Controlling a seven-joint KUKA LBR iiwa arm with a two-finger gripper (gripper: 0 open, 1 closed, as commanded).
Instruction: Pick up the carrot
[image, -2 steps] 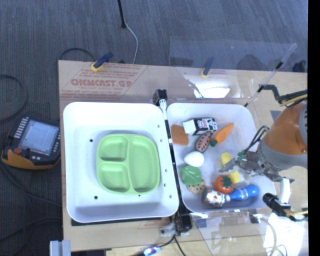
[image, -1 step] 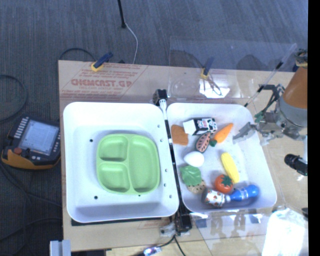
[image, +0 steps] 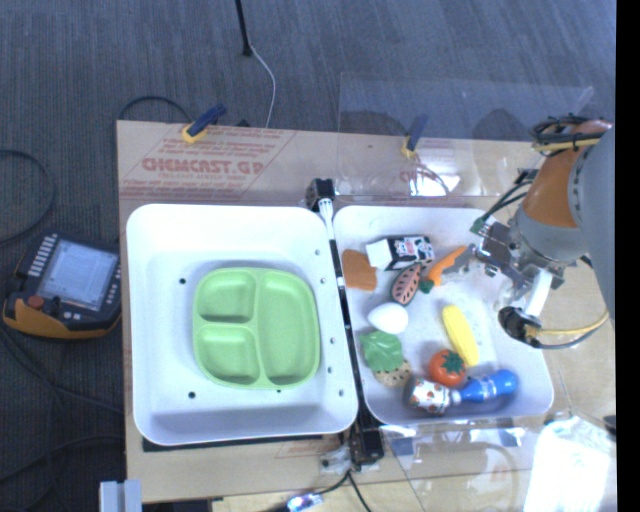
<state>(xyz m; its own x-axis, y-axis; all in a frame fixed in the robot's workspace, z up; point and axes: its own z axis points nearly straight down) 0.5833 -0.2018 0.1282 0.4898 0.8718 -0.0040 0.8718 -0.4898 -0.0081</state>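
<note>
Leftmost, a handheld control pendant (image: 62, 285) with a grey screen and orange underside is lying on the dark carpet, off the bench. Next to it the cardboard sheet (image: 200, 160) under the bins is showing red print that seems to read "GIGACAST", followed by two letters too blurred to make out, and a blue and yellow clamp (image: 203, 121) is gripping its far edge. The left bin (image: 150, 240) is holding a green divided plate (image: 257, 326) with three compartments. In the right bin (image: 530, 390), a brown bread-like piece (image: 358, 270) is sitting beside a small black and white carton (image: 402, 249) whose label is too small to read; below them are lying a white egg (image: 388, 319), a green leafy piece (image: 381, 350), a tomato (image: 448, 367), a yellow corn-like piece (image: 459, 335) and a blue bottle (image: 488, 386). The carrot (image: 444, 264) is resting tilted in the far part of that bin, its green end pointing towards a reddish seeded slice (image: 406, 285). The gripper (image: 484, 249) is hovering at the carrot's orange tip; whether it is apart or closed cannot be told, nor whether it is touching the carrot.
</note>
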